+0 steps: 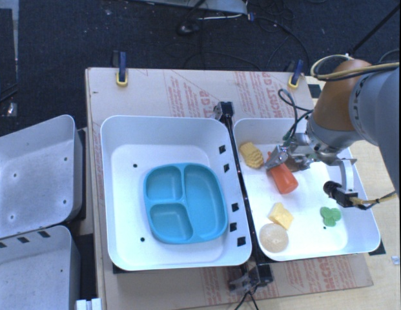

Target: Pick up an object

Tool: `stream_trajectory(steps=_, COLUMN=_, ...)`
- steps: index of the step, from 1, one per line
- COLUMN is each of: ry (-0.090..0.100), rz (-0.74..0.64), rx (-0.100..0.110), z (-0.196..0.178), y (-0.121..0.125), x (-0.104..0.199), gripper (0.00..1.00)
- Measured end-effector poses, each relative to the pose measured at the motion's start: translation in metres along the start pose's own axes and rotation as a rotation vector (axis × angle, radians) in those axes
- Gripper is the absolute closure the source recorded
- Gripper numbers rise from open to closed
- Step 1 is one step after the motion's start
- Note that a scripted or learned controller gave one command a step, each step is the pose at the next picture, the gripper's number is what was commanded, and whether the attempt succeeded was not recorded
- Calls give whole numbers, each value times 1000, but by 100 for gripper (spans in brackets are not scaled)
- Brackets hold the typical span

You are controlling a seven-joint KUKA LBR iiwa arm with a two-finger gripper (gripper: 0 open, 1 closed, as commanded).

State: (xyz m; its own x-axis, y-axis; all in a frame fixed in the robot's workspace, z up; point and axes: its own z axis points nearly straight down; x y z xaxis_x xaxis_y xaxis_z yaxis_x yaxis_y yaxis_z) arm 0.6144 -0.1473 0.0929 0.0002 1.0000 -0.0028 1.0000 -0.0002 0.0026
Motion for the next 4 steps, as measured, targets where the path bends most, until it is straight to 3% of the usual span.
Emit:
stream_trajectory(steps=1, ry=-3, rz=1, rx=-9, z=-14, y=2, x=-1, gripper=100)
stream_trajectory(steps=3, ry=2, rz=-4, rx=-4, z=-113, y=8, x=3, gripper=100)
stream_trajectory(steps=4, ry=2, rz=-3, rx=0, z=-124, y=9, x=3, gripper=100)
